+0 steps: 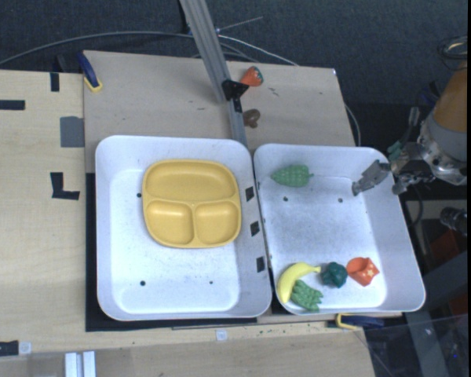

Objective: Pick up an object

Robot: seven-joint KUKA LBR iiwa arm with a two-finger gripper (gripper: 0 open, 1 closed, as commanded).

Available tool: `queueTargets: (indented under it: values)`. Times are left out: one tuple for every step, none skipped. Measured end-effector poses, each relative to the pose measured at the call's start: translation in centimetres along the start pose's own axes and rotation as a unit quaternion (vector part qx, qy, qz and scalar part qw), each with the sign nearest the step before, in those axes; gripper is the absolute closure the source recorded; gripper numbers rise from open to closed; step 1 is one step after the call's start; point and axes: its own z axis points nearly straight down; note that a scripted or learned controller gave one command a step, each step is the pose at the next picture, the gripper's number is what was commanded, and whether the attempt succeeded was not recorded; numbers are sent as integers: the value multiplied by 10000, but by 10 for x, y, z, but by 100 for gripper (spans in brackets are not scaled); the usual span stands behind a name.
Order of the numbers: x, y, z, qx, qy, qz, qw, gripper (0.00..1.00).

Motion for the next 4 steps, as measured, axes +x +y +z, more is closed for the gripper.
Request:
queueTargets:
  values:
    - [0,0,0,0,0,0,10000,0]
    - [-1,3,64,31,2,5,10000,0]
    - [10,3,118,31,5,5,10000,0]
    - [11,3,143,-2,-13,3,10000,0]
